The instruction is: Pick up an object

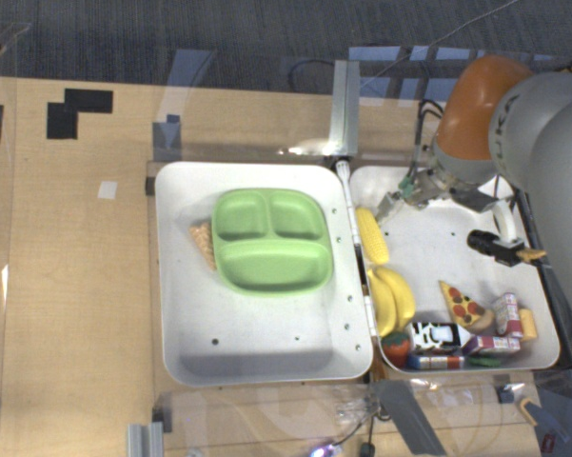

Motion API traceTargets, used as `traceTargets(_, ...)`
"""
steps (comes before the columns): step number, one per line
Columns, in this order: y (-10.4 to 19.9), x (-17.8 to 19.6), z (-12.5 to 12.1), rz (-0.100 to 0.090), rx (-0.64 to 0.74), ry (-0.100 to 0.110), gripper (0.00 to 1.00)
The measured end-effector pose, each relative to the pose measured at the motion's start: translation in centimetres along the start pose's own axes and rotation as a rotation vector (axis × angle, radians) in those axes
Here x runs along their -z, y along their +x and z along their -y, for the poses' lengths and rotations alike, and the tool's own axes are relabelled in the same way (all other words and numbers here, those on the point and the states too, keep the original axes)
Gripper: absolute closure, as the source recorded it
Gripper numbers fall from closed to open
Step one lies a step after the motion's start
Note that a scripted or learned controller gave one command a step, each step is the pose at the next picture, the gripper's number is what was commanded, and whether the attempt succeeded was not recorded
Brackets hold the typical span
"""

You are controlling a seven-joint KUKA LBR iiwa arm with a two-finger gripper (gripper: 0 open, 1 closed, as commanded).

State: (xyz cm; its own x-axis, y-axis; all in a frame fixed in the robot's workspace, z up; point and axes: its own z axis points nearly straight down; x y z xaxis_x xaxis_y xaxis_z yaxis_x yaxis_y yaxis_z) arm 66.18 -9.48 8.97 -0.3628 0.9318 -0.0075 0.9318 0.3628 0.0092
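My gripper (396, 201) hangs over the back left part of the right bin (457, 227), with the grey arm and its orange band behind it at the upper right. Just below and left of it, a yellow corn cob (371, 234) lies along the bin's left wall. Two bananas (392, 298) lie further forward on the same side. In the front right corner sit a pizza slice (463, 305), a black and white bottle (436, 334) and several small packets (509, 324). Nothing shows in the gripper.
The left bin (186, 331) holds a green divided plate (269, 240) with a tan waffle-like piece (203, 243) sticking out from under its left edge. A metal divider post (345, 103) stands behind the two bins.
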Motion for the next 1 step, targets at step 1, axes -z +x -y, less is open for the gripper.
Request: traceTargets(1, -0.16, -0.03, -0.41, -0.001, 0.044, 0.008, 0.0)
